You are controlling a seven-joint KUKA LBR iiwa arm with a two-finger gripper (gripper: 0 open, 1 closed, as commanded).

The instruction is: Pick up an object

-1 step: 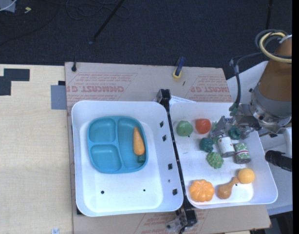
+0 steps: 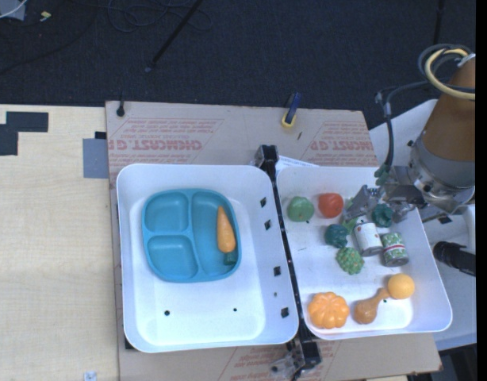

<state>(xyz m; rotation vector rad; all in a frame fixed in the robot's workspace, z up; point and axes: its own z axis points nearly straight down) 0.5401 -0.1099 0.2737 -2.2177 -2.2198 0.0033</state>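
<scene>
The right bin (image 2: pixel 436 312) holds several toy foods: a green ball (image 2: pixel 301 208), a red tomato (image 2: pixel 331 204), a dark teal piece (image 2: pixel 336 234), a broccoli floret (image 2: pixel 350 260), a white can (image 2: pixel 369 237), a green-patterned can (image 2: pixel 394 248), an orange pumpkin (image 2: pixel 329 309) and a yellow-orange gourd (image 2: pixel 386 294). My gripper (image 2: pixel 369 209) hangs low over the bin's upper right part, just right of the tomato and above the white can. A small teal object (image 2: pixel 382 215) lies right against it; whether it is gripped I cannot tell.
The left bin (image 2: pixel 140 308) carries a blue divided plate (image 2: pixel 172 252) with an orange carrot (image 2: pixel 225 228) in its right compartment. A black divider (image 2: pixel 279 244) separates the bins. The arm's orange band (image 2: pixel 454 117) rises at the right. A blue-yellow clamp (image 2: pixel 291 111) sits on the cardboard behind.
</scene>
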